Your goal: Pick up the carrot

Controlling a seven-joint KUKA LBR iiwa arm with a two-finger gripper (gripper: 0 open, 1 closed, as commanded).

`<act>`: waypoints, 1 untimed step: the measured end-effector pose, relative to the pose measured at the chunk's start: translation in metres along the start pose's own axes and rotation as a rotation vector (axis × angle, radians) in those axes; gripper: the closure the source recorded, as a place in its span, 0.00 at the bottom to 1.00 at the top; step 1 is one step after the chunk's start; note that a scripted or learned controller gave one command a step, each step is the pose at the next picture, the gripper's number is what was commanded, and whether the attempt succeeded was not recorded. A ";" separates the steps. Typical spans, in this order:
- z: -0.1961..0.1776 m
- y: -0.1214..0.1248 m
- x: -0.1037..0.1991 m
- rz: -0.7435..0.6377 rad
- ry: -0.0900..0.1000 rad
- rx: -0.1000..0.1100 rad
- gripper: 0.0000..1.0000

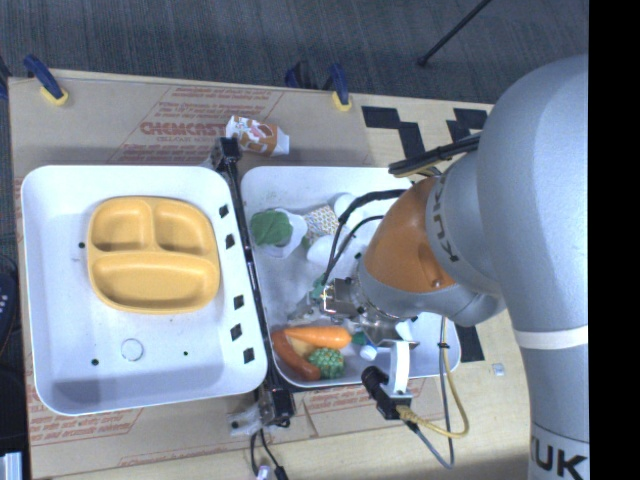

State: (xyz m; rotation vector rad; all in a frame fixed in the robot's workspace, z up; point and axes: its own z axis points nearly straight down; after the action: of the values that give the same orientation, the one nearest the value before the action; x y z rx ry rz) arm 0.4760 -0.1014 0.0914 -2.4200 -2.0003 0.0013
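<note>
Yellow divided tray (153, 251) sits in the left bin (50, 298); broccoli (271, 228) lies right of it, small packet (256, 136) up behind it.

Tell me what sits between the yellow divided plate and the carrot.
In the camera view, the black clamp strip along the two bins' adjoining walls lies between the yellow divided plate and the carrot.

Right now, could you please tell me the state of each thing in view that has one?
carrot: lying flat in the right bin, near its front edge.
yellow divided plate: right side up in the left bin.
broccoli: resting in the right bin.
gripper: low over the right bin, beside the carrot.
</note>
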 end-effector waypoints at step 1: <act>0.000 0.000 0.000 0.000 0.000 0.000 0.00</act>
State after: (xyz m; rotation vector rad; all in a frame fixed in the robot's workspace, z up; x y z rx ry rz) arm 0.4760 -0.1014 0.0914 -2.4200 -2.0003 0.0014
